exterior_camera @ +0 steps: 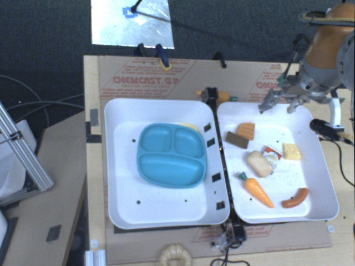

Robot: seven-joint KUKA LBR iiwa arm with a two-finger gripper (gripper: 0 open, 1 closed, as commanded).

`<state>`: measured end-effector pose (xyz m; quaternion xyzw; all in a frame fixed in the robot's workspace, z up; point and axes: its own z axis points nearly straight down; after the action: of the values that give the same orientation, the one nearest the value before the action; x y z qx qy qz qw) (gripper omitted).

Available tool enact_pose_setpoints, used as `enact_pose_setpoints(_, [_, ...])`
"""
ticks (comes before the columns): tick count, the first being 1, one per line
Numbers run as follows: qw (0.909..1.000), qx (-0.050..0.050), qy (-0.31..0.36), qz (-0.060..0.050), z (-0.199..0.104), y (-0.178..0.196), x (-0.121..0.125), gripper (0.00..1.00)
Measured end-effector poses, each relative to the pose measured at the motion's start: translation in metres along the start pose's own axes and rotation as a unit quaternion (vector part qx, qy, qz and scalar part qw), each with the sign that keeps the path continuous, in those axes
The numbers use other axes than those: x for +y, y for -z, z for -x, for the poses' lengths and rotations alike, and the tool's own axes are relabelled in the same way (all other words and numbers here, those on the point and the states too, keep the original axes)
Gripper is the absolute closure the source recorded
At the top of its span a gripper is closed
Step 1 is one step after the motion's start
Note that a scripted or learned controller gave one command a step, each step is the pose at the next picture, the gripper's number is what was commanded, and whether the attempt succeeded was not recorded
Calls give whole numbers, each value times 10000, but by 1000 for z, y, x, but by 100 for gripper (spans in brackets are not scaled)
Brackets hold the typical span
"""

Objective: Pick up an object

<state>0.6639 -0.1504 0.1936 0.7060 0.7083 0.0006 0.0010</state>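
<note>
While the grey arm with its orange band (333, 35) reaches in from the right, the wooden bench (55, 148) carries a brown cardboard sheet (183, 73) printed in red with "CHEMCAST GP", readable near its far left corner and repeated, partly cut off, toward the far right. On that sheet lie two shallow white bins, edge to edge.

Within the left white bin (119, 204) sits a blue plastic plate with three compartments (171, 154), a pale yellow item just peeking out behind its far rim.

Scattered in the right white bin (327, 204) are the smaller pieces: an orange toy carrot with a green top (257, 190) near the front, a beige bread-like roll (259, 163) just behind it, a reddish-brown toy sausage (294, 198) at the front right, an orange-brown wedge (246, 130) touching a dark brown block (237, 140) toward the back left, a pale yellow cheese-like cube (291, 151) at the right, and a small red-and-white packet (272, 153) between roll and cube, its print too small to read.

Above the far right rim of that bin hangs the hand (280, 102), its two fingers spread apart with nothing between them, well apart from every piece below.

Beyond the cardboard, a shiny silver sheet (132, 15) lies on the dark floor.
</note>
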Motion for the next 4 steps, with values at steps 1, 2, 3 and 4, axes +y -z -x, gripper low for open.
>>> enact_pose_setpoints(1, [10000, 1, 3, -15, 0, -42, 2, 0])
enact_pose_setpoints(2, [10000, -1, 13, -13, 3, -84, 6, 0])
enact_pose_setpoints(3, [10000, -1, 20, 25, 3, -105, 9, 0])
enact_pose_setpoints(4, [10000, 5, 32, 74, 2, -90, 12, 100])
